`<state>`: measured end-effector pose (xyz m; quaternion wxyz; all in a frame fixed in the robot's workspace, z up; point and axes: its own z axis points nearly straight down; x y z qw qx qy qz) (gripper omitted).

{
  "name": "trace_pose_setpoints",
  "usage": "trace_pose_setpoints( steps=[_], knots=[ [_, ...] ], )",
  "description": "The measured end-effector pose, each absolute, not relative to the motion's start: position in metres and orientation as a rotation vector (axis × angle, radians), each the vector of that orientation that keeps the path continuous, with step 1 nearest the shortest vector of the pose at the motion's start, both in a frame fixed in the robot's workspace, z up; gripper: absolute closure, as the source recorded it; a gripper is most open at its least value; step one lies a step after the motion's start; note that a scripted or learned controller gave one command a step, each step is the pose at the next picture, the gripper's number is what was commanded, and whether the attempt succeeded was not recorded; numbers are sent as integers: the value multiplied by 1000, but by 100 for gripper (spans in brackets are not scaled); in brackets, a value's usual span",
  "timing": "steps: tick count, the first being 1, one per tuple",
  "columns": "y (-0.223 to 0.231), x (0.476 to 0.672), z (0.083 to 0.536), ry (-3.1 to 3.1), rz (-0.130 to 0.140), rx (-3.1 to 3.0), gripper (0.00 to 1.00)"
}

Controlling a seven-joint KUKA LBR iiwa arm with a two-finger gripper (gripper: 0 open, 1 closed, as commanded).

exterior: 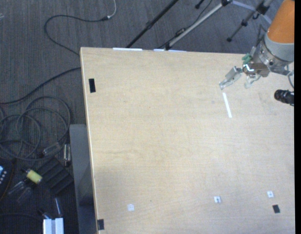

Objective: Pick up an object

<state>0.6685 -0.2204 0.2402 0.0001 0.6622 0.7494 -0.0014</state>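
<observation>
From the overhead camera view, the tool point(239, 79) hangs over the far right part of the pale wooden surface point(155, 130), its two fingers spread apart with nothing between them. The likeliest thing to pick up, a thin white stick point(227, 105), lies flat on the surface just below the tool and apart from it, so I judge that the grasp is not yet made and the descent, closing and lift are all left. Nothing crowds the stick. A few small white markers point(217, 199) and a black tab point(92, 85) sit well away, and cables point(24, 130) lie on the floor to the left.
</observation>
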Motion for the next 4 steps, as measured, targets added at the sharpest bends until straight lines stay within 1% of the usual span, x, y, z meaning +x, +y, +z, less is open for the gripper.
trace_pose_setpoints(
  steps=[1,2,3,4],
  knots=[
    [-223,668,84,2546,-2,1840,0],
    [-191,669,84,2640,-2,1701,0],
    [-189,670,95,2637,4,1701,100],
    [-189,670,95,2638,5,1701,0]
  ],
)
